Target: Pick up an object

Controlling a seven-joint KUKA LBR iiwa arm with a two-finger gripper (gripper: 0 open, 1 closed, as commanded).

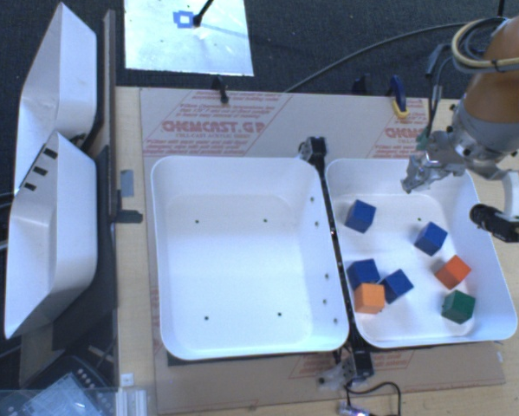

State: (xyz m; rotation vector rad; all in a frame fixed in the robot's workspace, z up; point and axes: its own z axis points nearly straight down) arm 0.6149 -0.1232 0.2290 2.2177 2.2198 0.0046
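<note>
The right bin [389, 178] holds several small cubes. A blue cube [360, 216] lies near its back left, another blue cube [430, 238] sits toward the right, and two more blue cubes [363, 273] [397, 284] rest near the front left. An orange cube [370, 298] touches the front blue ones, a second orange cube [452, 271] lies at the right, and a green cube [458, 306] sits at the front right. My gripper [418, 178] hangs over the bin's back edge, above and to the right of the back blue cube, with nothing seen in it.
The left bin [242, 258] stands beside the right one, with a divider between them. The arm's orange-banded wrist [502, 59] looms at the top right. Cables run across the dark floor behind the bench. White trays lean at the far left.
</note>
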